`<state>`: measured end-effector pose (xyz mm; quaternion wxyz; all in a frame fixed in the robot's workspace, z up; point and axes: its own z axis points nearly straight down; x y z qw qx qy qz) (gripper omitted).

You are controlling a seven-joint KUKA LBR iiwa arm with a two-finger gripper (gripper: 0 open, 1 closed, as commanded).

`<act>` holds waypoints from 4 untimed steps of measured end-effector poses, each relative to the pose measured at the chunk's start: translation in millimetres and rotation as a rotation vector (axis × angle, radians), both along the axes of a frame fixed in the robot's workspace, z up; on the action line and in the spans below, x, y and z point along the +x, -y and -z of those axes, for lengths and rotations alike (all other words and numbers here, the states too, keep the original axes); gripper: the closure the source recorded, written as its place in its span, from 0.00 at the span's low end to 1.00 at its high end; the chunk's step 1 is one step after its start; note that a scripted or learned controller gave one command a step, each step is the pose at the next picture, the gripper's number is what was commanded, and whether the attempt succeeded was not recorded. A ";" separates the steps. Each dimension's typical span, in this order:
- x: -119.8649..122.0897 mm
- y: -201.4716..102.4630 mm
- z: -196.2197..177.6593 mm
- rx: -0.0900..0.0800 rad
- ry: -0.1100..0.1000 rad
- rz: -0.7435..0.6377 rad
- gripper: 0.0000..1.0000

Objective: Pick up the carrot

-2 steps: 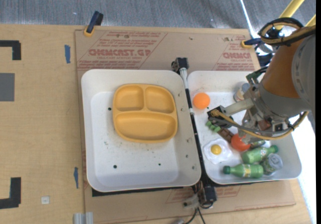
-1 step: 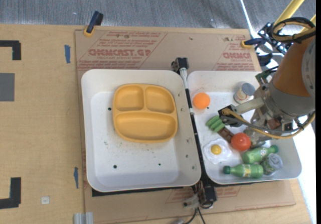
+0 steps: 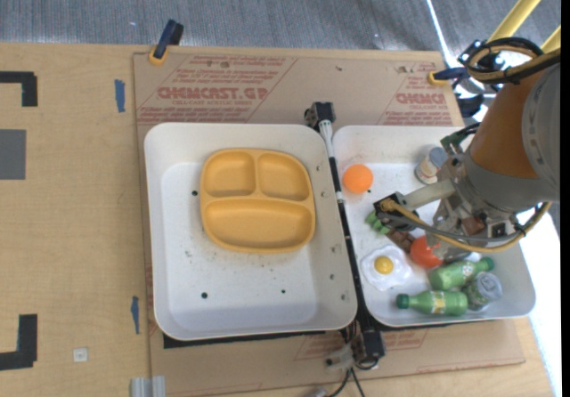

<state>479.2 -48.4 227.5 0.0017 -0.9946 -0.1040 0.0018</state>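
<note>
**Carrot (image 3: pixel 424 252) beside the claw in the right bin**

Carrot is the name taken here for the rounded orange-red piece seen in the right bin (image 3: pixel 525 297), near the bin's middle. It is partly covered by the claw (image 3: pixel 443 230), which hangs just above it and slightly to its far right. Whether the two touch cannot be told, and neither can it be told whether the claw is apart or together, since its tip is lost among its own dark parts.

A smooth, matte surface is shown by the carrot's visible part. A small green leafy bit (image 3: pixel 378 220) is seen to its far left. It cannot be told whether the two belong together.

A glossy fried egg (image 3: pixel 385 265), white with a yellow dome, is placed just left of the carrot. Two green bottles (image 3: pixel 459 275) with pale labels are laid on their sides just near and right of it. A smooth orange ball (image 3: pixel 357 178) is set well apart at the far left.

The left bin (image 3: pixel 169 297) is occupied by a yellow three-part plate (image 3: pixel 258 199). Both bins are carried by a brown, board-covered desk (image 3: pixel 71 208).
</note>
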 end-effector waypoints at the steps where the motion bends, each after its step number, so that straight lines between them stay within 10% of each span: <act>1: -0.6 -42.7 32.9 0.000 -0.001 0.007 1.00; 2: 77.5 14.0 43.1 -0.003 0.003 0.007 1.00; 3: 49.0 -66.0 43.3 -0.001 0.000 0.007 1.00; 4: -0.7 -58.9 43.5 -0.001 -0.001 0.009 1.00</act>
